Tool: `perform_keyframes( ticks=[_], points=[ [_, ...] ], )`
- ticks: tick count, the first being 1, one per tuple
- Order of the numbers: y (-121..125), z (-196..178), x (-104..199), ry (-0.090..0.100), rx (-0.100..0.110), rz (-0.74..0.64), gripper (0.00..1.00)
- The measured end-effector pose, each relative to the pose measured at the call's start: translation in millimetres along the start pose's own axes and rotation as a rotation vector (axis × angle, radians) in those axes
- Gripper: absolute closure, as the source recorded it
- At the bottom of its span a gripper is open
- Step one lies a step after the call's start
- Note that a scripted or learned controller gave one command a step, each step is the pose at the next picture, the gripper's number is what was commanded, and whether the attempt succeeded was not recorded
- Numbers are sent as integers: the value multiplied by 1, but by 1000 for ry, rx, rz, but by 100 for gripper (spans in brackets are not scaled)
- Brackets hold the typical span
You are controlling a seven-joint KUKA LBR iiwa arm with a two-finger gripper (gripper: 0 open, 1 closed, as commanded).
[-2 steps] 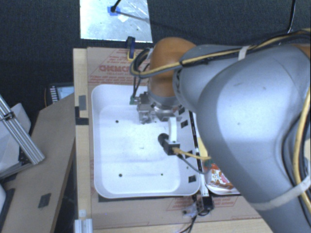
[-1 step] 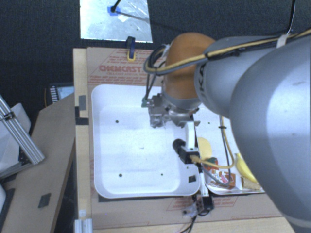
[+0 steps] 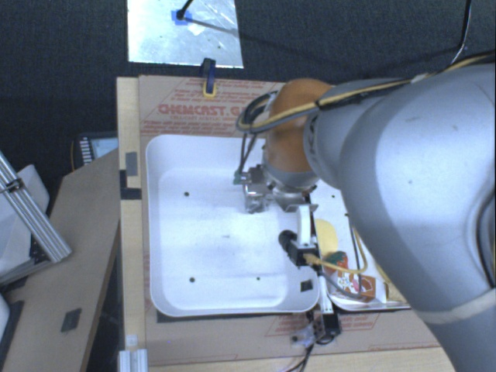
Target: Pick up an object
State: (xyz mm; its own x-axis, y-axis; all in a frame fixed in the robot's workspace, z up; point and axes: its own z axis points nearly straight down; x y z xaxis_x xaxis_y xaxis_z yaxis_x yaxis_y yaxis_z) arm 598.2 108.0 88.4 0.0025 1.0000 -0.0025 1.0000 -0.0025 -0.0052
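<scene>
Currently the claw [image 3: 256, 194] hangs over the left bin [image 3: 174, 231], near its far right corner. Its opening is hidden under the wrist, so we cannot tell its state, and we see nothing held. Candidates lie in the right bin [image 3: 341, 206], mostly under the arm: a yellow object [image 3: 328, 235] and a printed packet [image 3: 355, 285] just beside it. We judge both light. The packet looks flat and slick, so the rounder yellow object, taken across its width, seems safer.
</scene>
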Motion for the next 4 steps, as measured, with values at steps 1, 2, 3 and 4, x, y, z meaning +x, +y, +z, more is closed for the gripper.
perform_keyframes(
  ticks=[1,2,3,4],
  points=[
    [31,-54,24,4,-13,-8,100],
    [30,-62,23,4,-9,-8,100],
    [30,-73,23,4,-10,-10,100],
    [72,-38,60,5,-9,-9,100]
  ],
)
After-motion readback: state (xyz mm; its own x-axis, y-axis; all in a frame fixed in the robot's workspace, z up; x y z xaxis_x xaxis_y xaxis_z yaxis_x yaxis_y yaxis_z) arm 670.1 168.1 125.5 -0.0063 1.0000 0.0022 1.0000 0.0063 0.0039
